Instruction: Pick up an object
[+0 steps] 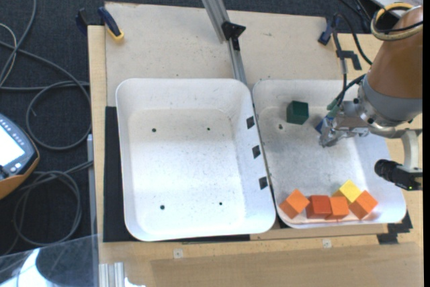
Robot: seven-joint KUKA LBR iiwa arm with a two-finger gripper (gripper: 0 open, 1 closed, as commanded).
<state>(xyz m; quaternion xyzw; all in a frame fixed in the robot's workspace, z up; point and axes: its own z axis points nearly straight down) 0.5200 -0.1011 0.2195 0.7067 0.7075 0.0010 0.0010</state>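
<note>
1. Step in hand, as judged: the approach to a pick. The end effector point(329, 138) sits low over the right bin point(306, 168), just right of the green cube point(297, 111) and apart from it; nothing shows between its parts. Whether it is spread or closed cannot be told from this slanted view.
2. To do the step well, the end effector should be centred over one block before it descends, so that it straddles two opposite flat faces rather than a corner.
3. The green cube looks the easier target: it stands alone in the far part of the right bin, with free floor on every side.
4. The near row is harder. The left orange block point(293, 203), red-orange block point(320, 206), yellow block point(351, 190) and right orange block point(365, 203) lie touching or nearly so against the near wall, leaving little room to slip beside any one.
5. The left bin point(127, 104) holds no blocks; dark specks and four small dots mark its floor.
6. Both bins rest side by side on the desk point(168, 44).
</note>
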